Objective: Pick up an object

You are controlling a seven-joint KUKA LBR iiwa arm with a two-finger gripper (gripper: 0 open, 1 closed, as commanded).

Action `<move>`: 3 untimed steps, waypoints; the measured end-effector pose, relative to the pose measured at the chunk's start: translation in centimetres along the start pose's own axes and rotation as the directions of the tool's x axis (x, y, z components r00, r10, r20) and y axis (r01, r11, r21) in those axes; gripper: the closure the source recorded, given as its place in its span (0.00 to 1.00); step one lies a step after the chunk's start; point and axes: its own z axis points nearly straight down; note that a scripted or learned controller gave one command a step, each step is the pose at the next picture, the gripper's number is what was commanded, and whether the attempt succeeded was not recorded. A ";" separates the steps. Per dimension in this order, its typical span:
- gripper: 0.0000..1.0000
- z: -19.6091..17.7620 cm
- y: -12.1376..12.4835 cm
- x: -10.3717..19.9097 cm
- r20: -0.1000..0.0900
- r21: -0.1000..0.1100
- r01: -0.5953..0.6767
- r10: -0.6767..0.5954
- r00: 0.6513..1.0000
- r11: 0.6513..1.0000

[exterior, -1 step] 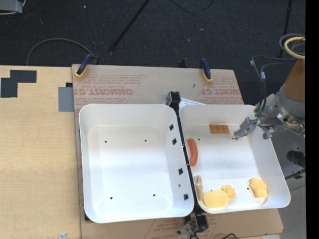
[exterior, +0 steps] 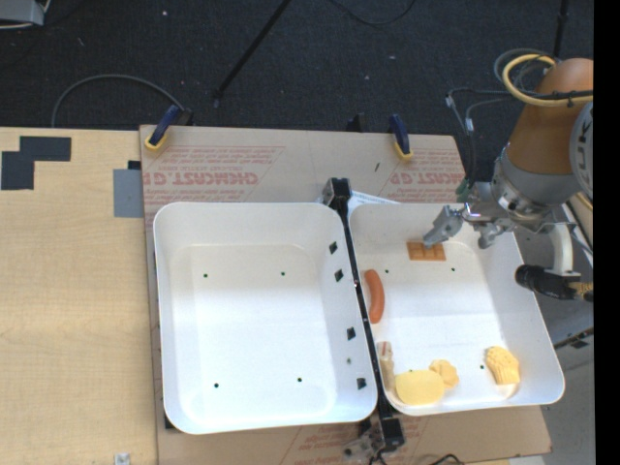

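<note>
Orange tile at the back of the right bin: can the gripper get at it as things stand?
Probably yes. The gripper hangs just beside the orange tile, which lies flat and alone, apart from the sausage. Lying flat may make it hard to pinch.

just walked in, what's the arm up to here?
The arm has reached in over the right bin, with its tool low at the far end, right by a small flat orange piece. Nothing is visibly held yet. Also in that bin: a sausage-shaped toy along the divider side and several yellow food toys near the front edge, including a corn cob. The left bin sits alongside.
</note>
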 end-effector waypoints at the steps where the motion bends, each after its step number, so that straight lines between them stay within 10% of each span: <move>1: 0.00 -2.5 -0.2 7.1 0.000 -0.004 0.002 -0.002 1.000 1.000; 2: 0.00 -5.7 -3.4 -2.0 0.003 -0.004 -0.010 0.010 1.000 1.000; 3: 0.00 0.5 -0.3 0.1 0.000 0.003 -0.002 0.002 1.000 1.000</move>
